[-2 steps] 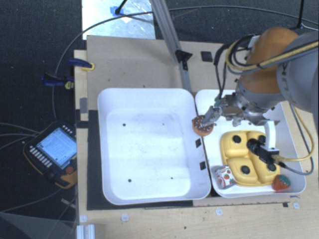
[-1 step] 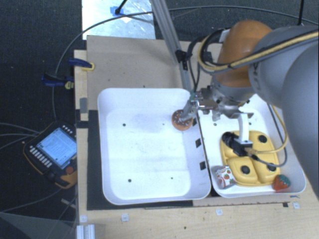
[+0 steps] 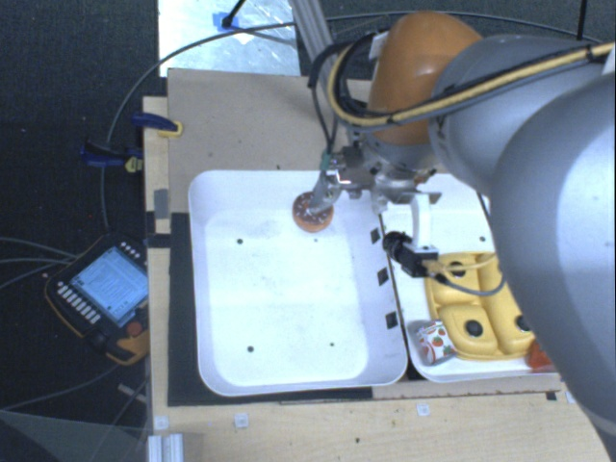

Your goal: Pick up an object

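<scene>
- My gripper point(image 3: 325, 189) sits over the far right part of the left bin point(image 3: 279, 354).
- A round brown object point(image 3: 313, 213) lies just below my fingertips, at the bin's far edge; contact unclear.
- Whether my fingers are parted or closed: cannot tell.
- The right bin point(image 3: 472, 218) holds a yellow tray-like item point(image 3: 472, 301) and a small red-and-white object point(image 3: 434, 342).

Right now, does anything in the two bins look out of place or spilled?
Nothing looks spilled or broken. A round brown disc sits alone near the top of the left bin, under the gripper. The right bin holds a yellow toy and a small cup lying on its side.
</scene>
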You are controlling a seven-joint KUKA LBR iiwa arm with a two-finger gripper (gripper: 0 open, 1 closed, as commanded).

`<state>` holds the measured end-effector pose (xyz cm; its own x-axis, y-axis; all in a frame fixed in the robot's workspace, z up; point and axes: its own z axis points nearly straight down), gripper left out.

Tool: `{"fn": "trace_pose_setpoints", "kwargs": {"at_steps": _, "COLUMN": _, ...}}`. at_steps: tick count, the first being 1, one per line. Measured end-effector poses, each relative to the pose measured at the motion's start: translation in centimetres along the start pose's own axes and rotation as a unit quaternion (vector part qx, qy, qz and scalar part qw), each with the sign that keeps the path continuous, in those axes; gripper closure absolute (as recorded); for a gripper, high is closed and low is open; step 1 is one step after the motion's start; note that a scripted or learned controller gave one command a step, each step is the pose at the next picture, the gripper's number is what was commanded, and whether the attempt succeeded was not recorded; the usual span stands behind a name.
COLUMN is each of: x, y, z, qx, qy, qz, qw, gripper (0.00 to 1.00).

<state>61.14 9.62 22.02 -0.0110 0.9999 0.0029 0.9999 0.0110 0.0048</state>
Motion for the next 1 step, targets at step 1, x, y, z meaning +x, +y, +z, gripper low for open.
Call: {"fn": "trace_pose_setpoints", "kwargs": {"at_steps": 1, "x": 1.22, "y": 0.35, "z": 0.23, "qx": 0.001, "qy": -0.001, "qz": 0.002, "qw": 1.0, "gripper": 1.0}}
